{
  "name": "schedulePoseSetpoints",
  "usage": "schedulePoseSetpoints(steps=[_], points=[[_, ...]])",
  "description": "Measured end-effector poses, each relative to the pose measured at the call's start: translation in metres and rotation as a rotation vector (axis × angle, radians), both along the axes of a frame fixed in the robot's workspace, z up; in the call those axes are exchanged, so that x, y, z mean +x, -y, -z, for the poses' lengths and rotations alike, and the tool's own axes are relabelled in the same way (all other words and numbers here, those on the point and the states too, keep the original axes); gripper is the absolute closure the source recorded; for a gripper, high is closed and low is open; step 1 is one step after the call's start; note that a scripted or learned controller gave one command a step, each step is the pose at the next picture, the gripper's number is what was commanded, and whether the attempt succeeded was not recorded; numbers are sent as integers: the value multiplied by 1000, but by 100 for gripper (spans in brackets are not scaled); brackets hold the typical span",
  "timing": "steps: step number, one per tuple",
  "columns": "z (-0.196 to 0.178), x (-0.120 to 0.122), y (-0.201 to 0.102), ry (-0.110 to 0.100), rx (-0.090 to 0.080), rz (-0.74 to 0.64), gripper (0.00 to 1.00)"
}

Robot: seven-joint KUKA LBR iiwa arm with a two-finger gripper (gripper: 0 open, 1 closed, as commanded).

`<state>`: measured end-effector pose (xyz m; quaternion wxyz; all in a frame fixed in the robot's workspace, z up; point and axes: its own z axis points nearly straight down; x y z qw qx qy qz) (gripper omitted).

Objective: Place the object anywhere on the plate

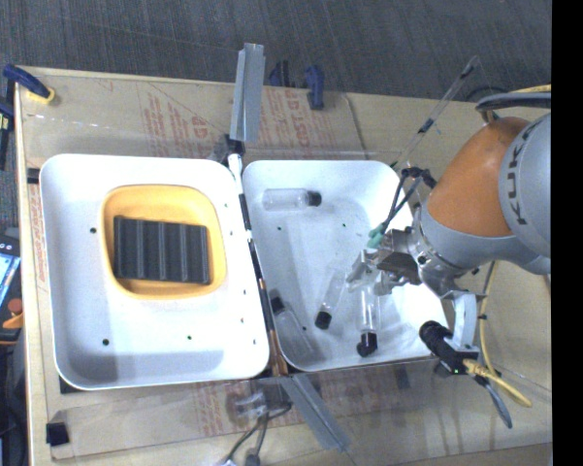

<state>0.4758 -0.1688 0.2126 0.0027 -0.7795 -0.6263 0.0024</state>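
while poised over a clear tube [369, 320], the end effector's [373, 278] spread stays unclear.

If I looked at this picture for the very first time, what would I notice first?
Probably the yellow plate with a dark ribbed block on it, sitting in the left bin. Then the big grey and orange arm, reaching from the right over the right bin, where small clear tubes with black caps lie scattered.
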Motion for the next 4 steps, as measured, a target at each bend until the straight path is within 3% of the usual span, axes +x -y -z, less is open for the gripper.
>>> schedulePoseSetpoints(steps=[1, 2, 3, 4], points=[[-6, 26, -78, 3, 0, -176, 100], [-26, 61, -122, 4, 1, -407, 100], [-26, 61, -122, 4, 1, -407, 0], [21, 82, -160, 1, 2, -413, 0]])
